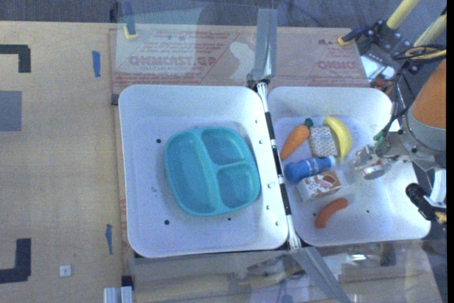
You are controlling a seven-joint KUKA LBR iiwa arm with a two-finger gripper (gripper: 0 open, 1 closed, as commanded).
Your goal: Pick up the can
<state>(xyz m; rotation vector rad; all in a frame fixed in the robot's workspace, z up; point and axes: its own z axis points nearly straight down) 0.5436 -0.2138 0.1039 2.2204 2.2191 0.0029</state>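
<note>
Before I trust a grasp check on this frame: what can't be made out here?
- Gripper: small and blurred against the right bin; whether its fingers are open or shut cannot be told.
- Can: nothing in the camera view reads clearly as one; the small box-like item is too blurred to identify.
- Arm: cut off by the right edge.
- Speckled item: too small to name.

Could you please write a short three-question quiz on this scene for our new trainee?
1. True or false: the teal divided plate lies in the left bin.
2. Which item lies nearest the front of the right bin: A) carrot, B) sausage, C) banana?
3. What lies between the carrot and the banana?

Key: 1 true; 2 B; 3 a speckled sponge-like block.
</note>
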